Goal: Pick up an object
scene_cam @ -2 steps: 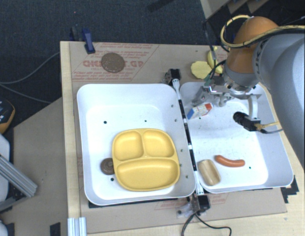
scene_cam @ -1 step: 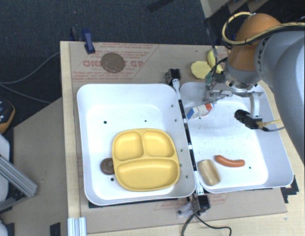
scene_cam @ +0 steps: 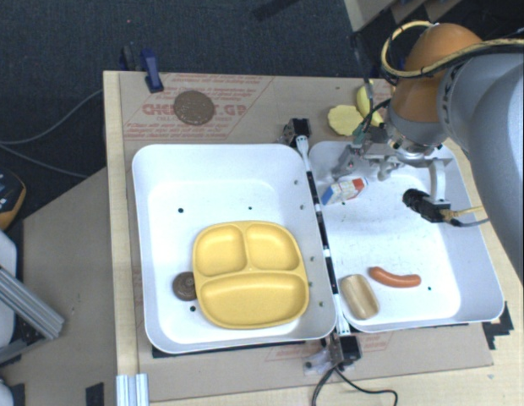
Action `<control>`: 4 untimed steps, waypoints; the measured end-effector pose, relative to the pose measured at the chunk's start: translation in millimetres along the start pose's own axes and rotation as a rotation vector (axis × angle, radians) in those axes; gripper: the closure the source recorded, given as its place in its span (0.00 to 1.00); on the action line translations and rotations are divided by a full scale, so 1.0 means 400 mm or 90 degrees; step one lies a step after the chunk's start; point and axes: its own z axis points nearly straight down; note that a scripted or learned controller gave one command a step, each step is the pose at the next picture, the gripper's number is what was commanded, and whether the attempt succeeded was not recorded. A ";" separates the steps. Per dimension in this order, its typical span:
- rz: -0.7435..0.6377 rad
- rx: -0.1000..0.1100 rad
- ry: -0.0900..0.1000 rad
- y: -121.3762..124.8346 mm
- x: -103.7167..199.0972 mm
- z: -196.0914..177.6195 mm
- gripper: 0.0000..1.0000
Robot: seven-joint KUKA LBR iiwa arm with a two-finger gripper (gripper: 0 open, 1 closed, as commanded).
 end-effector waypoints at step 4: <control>0.000 0.000 0.000 0.000 -0.009 0.000 0.00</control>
